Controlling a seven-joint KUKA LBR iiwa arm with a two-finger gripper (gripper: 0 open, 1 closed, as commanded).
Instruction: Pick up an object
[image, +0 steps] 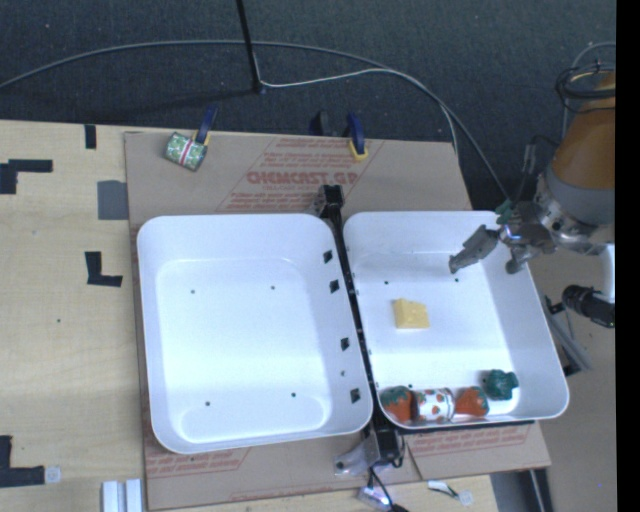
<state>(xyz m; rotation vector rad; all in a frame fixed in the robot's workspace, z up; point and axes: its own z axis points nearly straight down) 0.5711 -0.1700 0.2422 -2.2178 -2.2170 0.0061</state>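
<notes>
Two shallow white bins are seen side by side on a cardboard sheet (300, 180) laid over the tabletop (60, 300). The gripper (487, 250) is held over the far right part of the right bin (520, 330), carried by the grey arm (585, 150) with its orange band. Its fingers (468, 256) are spread apart, and nothing is seen between them. A pale yellow block (410, 314) is found near the middle of the right bin, apart from the gripper. Along that bin's near wall a row of small things is lined up: a red-and-green toy (398, 402), a white-and-red can (434, 404), an orange piece (471, 403) and a green toy (499, 382). Beyond the left bin (160, 250), a small green-and-white object (186, 151) is seen on the cardboard sheet.
</notes>
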